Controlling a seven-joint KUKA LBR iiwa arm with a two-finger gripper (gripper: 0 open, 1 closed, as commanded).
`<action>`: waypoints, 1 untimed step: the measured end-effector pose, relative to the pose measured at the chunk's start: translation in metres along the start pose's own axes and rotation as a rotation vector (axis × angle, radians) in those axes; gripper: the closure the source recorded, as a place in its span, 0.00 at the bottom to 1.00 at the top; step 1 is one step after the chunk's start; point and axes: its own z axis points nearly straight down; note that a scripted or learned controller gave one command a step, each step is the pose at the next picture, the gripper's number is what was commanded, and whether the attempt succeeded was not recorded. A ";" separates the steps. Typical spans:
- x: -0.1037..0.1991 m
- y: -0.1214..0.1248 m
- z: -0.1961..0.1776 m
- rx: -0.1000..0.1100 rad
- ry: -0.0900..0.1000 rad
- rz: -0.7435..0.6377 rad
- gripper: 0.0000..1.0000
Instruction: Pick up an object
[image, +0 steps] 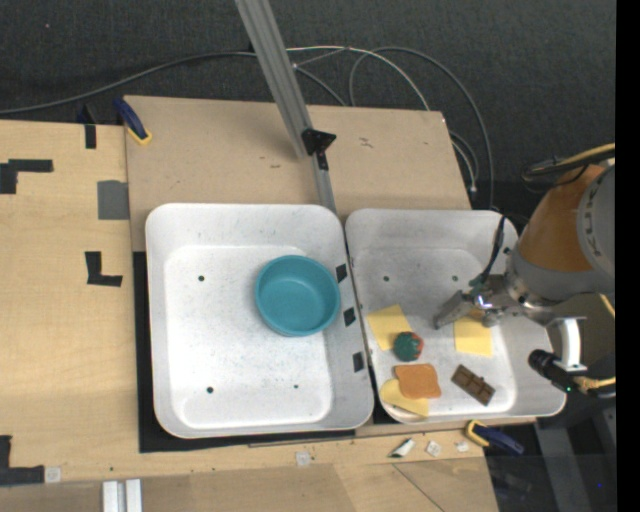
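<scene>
My gripper (466, 318) hangs low in the right bin (420, 235), its fingers spread open with nothing between them. One finger (445, 316) points left toward the bin's middle. A yellow block (475, 340) lies just below the gripper. To the left are a yellow wedge (388, 325) and a green ball (407, 346), touching each other. An orange square (417, 380) rests on a pale yellow piece (398, 400) near the front wall. A brown chocolate-like bar (472, 384) sits at the front right.
The left bin (180, 240) holds a blue bowl (296, 294) near its right wall. A grey pole (285, 90) slants down to the bins' back edge. Cables (400, 70) trail behind the bench. The arm's orange band (560, 235) is at the right.
</scene>
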 end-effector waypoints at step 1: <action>0.001 0.001 -0.012 -0.001 0.001 -0.002 1.00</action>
